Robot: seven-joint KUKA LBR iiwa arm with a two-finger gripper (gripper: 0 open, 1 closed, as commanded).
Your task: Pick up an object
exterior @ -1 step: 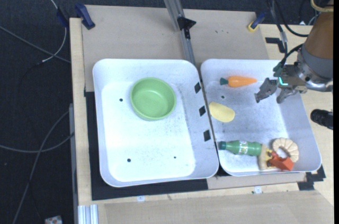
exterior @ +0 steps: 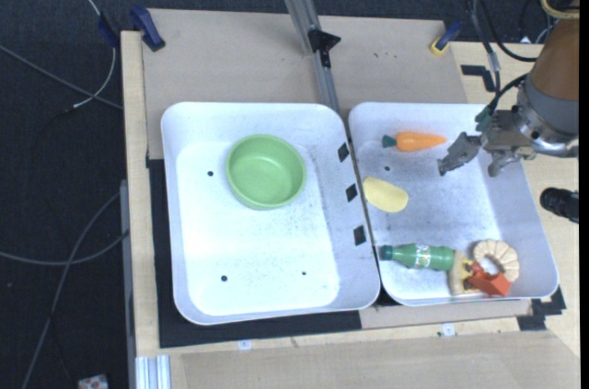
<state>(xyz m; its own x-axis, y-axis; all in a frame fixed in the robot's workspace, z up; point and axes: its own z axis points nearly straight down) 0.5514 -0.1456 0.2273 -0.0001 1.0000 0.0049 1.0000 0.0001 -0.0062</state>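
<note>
Gripper spread, pinching nothing, above right bin; carrot just left, green bottle well below.

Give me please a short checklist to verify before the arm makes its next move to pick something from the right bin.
1. Gripper above the right bin: ok.
2. Nothing between its fingers: ok; they look spread.
3. Toy carrot lies apart from other things, nearest target: ok.
4. Yellow piece is free on all sides: ok.
5. Green bottle touches the toy pile in the corner: not ok, crowded.
6. Gripper height over the bin floor: cannot tell.
</note>
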